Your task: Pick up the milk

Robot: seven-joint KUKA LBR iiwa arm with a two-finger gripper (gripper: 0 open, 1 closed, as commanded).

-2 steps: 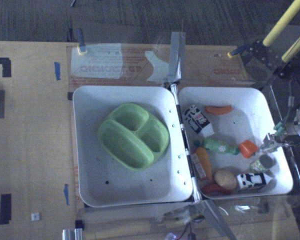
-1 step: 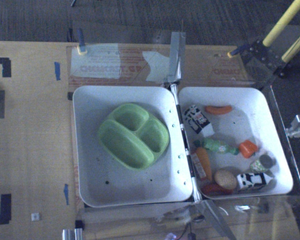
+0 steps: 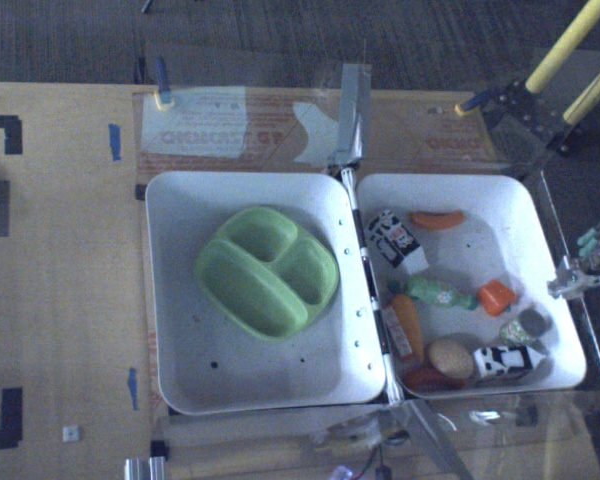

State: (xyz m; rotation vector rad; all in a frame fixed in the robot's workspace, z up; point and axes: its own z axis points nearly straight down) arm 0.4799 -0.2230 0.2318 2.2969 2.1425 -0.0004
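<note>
Pre-grasp step, nothing lifted. Left bin holds a green tray. Right bin: milk, cow-patterned carton, lies tilted at the upper left by the divider; a second cow-print item sits lower right. Claw sits at the bin's right rim, well apart from the milk; cannot tell its opening, nothing seen in it. Next: traverse left over milk, align, descend.

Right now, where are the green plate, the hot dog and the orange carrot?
green plate [image 3: 267, 283]: camera view, its centre divider, left bin.
hot dog [image 3: 438, 220]: camera view, middle of its length, right bin.
orange carrot [image 3: 408, 323]: camera view, mid-body, right bin.
</note>
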